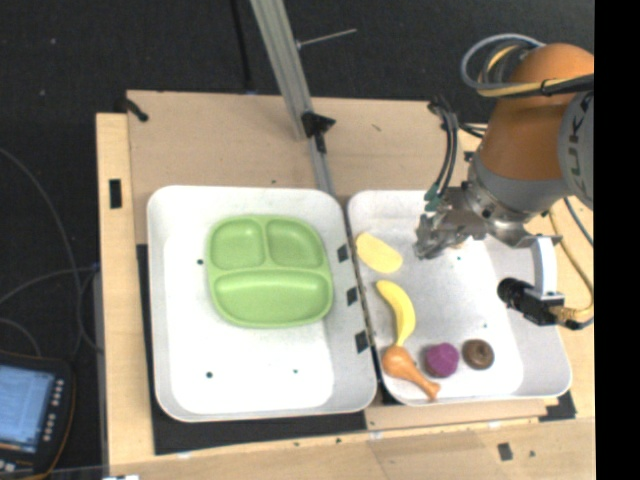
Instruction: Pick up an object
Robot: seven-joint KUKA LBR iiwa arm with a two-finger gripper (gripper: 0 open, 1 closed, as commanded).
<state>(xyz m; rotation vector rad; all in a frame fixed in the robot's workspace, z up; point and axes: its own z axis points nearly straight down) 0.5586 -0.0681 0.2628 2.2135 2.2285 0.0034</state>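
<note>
Here the gripper (pixel 432 238), its jaw state impossible to tell, hovers at the lemon's (pixel 379 254) three o'clock; centre over it before descending.

No readable text, label, brand, number or sign anywhere. Lit screen of the handheld device (pixel 28 408) at seven o'clock, off the surface: pale lines only (too small and blurred to make out). Nothing printed on either white bin (pixel 180 268), nor on the green divided plate (pixel 270 271).
</note>
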